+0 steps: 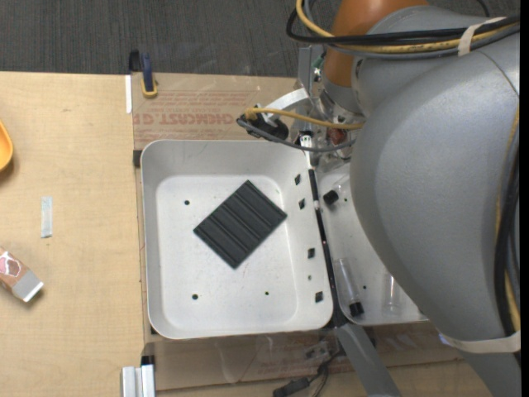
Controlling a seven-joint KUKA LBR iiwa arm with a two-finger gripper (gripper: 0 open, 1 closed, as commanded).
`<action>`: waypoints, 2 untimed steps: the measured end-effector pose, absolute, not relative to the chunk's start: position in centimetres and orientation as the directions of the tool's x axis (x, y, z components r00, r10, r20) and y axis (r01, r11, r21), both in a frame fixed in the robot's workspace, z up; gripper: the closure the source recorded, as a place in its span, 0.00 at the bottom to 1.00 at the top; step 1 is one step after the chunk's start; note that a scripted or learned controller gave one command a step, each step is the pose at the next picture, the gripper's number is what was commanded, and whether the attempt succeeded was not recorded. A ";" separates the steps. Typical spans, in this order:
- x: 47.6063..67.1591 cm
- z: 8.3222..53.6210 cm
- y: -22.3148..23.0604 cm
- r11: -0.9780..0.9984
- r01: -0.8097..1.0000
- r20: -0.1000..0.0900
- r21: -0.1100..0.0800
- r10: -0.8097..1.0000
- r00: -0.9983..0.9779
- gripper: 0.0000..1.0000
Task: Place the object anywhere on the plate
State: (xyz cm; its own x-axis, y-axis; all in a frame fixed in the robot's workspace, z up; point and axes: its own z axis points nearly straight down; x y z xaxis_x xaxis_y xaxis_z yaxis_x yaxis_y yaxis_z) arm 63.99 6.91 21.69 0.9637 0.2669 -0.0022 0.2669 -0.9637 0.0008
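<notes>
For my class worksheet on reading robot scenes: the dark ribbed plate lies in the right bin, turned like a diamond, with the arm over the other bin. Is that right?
Not quite. The camera view shows the plate in the left bin, not the right one. It is turned like a diamond, and the arm hangs over the other bin.

You see the wooden bench carrying two white bins, a small grey strip and a wrapped packet at left

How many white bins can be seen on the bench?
2. The left bin sits in open view and holds a dark ribbed plate. The right bin adjoins it, largely hidden beneath the grey arm.
</notes>
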 end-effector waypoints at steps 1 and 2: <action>54.2 23.9 10.1 -0.961 0.276 -0.004 0.001 0.276 0.961 1.00; 54.2 23.9 10.1 -0.961 0.276 -0.004 0.001 0.276 0.961 0.00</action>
State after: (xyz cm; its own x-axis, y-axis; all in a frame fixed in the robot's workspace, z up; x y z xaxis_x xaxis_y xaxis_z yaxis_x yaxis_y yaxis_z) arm 54.17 10.10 23.88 0.9612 0.2759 -0.0040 0.2759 -0.9612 0.0013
